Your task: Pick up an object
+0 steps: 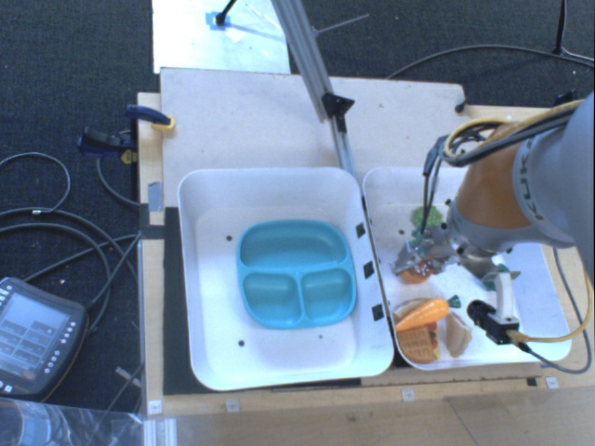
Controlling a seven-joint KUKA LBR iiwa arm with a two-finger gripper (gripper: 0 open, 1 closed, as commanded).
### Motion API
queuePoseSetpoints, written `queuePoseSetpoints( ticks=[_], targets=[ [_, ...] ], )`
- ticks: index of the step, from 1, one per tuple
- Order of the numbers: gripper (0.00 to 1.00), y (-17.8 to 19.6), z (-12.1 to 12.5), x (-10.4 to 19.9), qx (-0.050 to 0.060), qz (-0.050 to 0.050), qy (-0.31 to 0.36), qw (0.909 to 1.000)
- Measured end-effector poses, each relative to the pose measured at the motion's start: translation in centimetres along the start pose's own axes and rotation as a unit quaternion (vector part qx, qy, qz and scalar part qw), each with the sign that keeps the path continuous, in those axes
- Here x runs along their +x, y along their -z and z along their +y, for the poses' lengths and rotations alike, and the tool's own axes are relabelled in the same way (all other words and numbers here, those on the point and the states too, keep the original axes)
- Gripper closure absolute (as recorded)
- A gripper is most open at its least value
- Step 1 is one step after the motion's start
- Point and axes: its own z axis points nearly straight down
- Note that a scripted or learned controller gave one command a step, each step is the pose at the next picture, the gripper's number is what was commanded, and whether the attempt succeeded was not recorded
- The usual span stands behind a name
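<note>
In the right bin [548, 328] my gripper [416, 256] is low over the bin's left-middle part, right above a small red-orange object [420, 271]. Whether that object is held is hidden by the gripper body. Just behind the gripper lies a green broccoli-like piece [428, 218]. In front of it lie an orange carrot [421, 312] with a green tip, a tan waffle-like piece [418, 343] and a beige piece [457, 336], bunched at the bin's front left.
The left bin [209, 277] holds a blue divided plate [297, 273]. A grey pole [311, 59] slants down to the wall between the bins. The arm's body [521, 189] and cables cover the right bin's back right.
</note>
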Motion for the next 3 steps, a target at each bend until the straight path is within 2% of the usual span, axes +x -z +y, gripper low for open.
queuePoseSetpoints(
  ticks=[2, 3],
  targets=[
    [1.00, 9.0, 1.4, -0.4, -0.002, -0.001, 0.003, 1.0000],
    [1.00, 15.1, 1.0, 0.0, -0.003, -0.001, 0.003, 1.0000]
  ],
)
